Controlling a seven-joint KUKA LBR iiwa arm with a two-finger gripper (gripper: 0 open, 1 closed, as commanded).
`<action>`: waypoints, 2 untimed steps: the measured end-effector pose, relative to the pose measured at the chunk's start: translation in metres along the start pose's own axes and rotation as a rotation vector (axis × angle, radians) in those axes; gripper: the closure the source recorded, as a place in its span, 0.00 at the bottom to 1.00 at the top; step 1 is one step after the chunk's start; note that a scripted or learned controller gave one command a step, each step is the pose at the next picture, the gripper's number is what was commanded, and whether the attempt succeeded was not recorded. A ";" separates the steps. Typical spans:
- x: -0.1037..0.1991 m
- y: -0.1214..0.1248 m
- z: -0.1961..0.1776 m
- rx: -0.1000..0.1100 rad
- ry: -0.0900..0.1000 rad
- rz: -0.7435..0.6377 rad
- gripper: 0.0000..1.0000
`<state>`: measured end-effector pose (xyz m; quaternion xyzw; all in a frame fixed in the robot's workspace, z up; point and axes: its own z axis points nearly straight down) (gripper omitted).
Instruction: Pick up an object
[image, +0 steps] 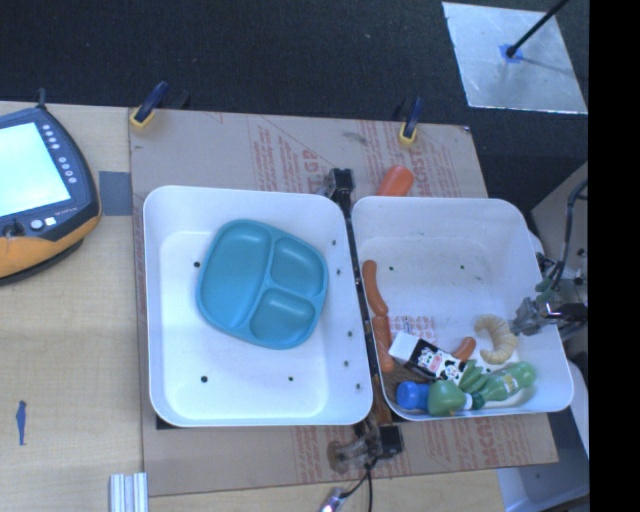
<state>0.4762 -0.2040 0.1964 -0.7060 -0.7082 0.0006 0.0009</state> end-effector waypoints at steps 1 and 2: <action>-0.008 0.000 -0.044 -0.001 0.000 -0.001 1.00; -0.008 0.064 -0.008 0.001 0.000 -0.002 1.00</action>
